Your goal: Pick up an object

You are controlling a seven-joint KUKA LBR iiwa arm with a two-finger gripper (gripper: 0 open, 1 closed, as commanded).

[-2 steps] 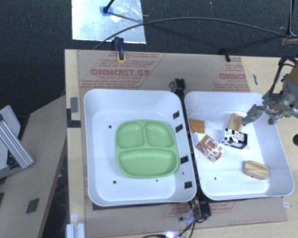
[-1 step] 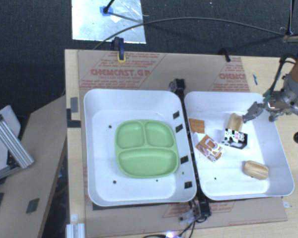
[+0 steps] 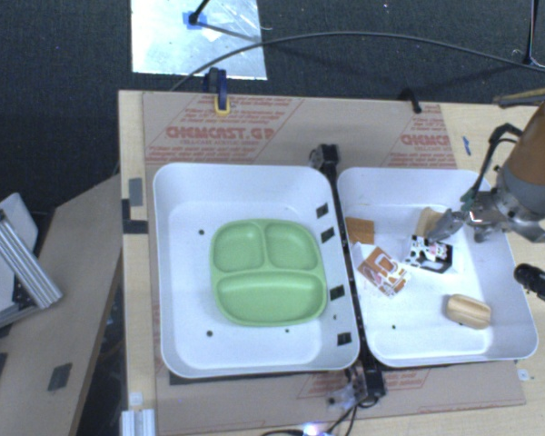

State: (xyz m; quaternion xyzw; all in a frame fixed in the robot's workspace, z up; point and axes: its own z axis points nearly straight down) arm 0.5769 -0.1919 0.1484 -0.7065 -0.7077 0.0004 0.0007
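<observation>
- In the camera view, your gripper point(image 3: 433, 234) is low in the right bin point(image 3: 504, 334), coming in from the right; it is just above a small black-and-white object point(image 3: 430, 254), and I cannot tell if the fingers are open or closed, or if they hold anything
- The black-and-white object is small, with a dark base and white patches; it lies near the middle of the right bin
- Just beside it, to the left, you see an orange-and-white packet point(image 3: 382, 272), tilted
- A tan flat piece point(image 3: 360, 230) lies near the bin's left wall, and a tan block point(image 3: 427, 220) is partly hidden behind the gripper
- A light-brown rounded block point(image 3: 468, 311) lies alone toward the front right, with bare white floor around it
- The left bin point(image 3: 177, 243) holds one green divided plate point(image 3: 268, 272) with three compartments, in its middle, apart from all walls
- Count: two bins, one plate, five small objects in the right bin
</observation>
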